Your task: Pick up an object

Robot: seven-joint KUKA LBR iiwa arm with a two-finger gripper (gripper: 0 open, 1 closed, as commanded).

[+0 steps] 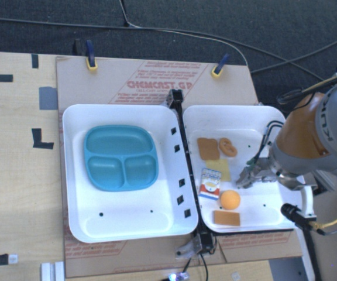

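We find the claw (246, 179) low in the right bin (247, 115), just right of the food pieces. The orange ball (230, 199) lies nearest, just below-left of it; a yellow slice (218, 167) sits to its left. Nothing shows between the tips. The fingers are small, dark and blurred; we cannot tell their spread.

Dark carpet floor (215, 10) (black cable (174, 29) across it), pale wooden bench (16, 174), cardboard sheet (151, 84)

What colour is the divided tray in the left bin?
Teal blue; the divided tray shows clearly in the camera view, lying in the left bin.
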